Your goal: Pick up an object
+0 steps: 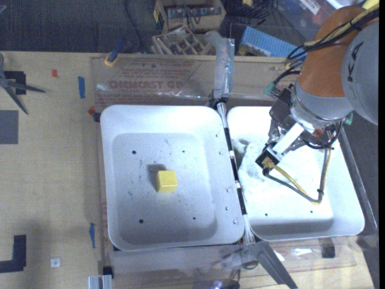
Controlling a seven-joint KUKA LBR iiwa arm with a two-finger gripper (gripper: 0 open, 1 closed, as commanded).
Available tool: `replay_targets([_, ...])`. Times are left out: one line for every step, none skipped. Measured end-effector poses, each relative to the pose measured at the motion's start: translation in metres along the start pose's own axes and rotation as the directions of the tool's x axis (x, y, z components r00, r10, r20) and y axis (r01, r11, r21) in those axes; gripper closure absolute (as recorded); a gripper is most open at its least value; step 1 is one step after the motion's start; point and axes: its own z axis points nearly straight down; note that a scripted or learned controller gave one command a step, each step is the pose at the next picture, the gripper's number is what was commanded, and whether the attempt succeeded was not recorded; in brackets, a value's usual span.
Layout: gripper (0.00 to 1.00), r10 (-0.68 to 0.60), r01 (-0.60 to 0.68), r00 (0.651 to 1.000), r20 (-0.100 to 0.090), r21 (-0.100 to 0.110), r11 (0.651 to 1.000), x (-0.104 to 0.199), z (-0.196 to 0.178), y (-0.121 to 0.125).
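A small yellow cube (167,180) lies near the middle of the left bin (120,125). My gripper (278,130) hangs over the upper part of the right bin (343,221), under the grey wrist and the orange band. It is well to the right of the cube, across the wall between the bins. The wrist body covers the gripper's tip, and I see nothing held in it.
A faint grey mark (242,143) shows on the right bin's floor close to the dividing wall. The two bins sit side by side on a wooden bench (48,161). Clutter and cables lie beyond the bench's far edge.
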Motion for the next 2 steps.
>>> replay_targets([1.0, -0.003, 0.003, 1.0, 0.001, 0.0, 1.0, 0.0011, -0.0097, -0.0004])
replay_targets([1.0, -0.006, 0.006, 1.0, 0.003, 0.0, 1.0, 0.0022, -0.0192, -0.0008])
